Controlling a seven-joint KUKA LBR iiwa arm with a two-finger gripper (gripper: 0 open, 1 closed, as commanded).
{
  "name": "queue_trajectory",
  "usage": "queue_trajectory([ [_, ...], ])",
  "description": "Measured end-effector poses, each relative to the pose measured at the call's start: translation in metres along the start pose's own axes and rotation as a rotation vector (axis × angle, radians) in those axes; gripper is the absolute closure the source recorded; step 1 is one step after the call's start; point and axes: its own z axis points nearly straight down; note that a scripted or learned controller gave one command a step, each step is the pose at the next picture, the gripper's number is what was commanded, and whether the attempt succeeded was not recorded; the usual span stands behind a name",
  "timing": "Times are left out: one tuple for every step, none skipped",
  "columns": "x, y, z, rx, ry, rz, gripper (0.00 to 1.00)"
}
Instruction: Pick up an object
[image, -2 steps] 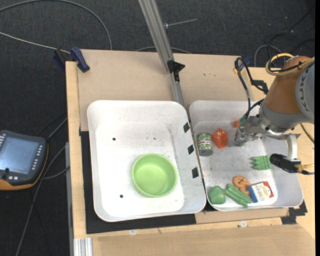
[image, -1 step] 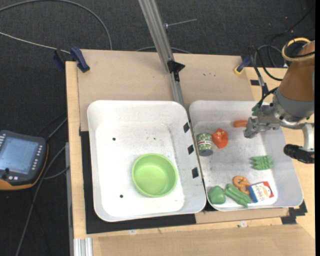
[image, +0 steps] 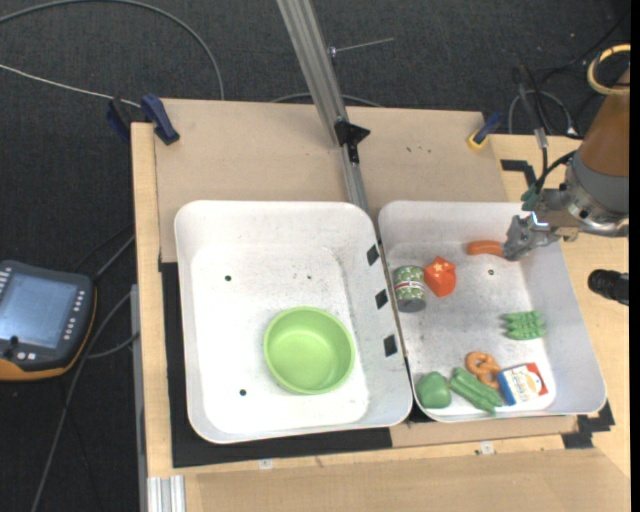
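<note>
Green bowl (image: 309, 349) in left bin (image: 200, 250), far left of tool. Can (image: 408, 287) and red-orange toy (image: 440, 277) left of tool (image: 522, 240). Orange piece (image: 484, 247) just beside tool, apparently ungripped. Tool's grip state: cannot tell.

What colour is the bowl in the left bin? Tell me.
Light green, seen in the camera view: bowl.

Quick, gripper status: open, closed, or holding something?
Gripper: cannot be told. It sits low over the right bin, right beside the orange carrot-like toy, but nothing is visibly held.
</note>
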Motion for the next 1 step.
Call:
queue_trajectory([
  [0.058, -0.0044, 0.0044, 0.005, 0.002, -0.004, 1.0],
])
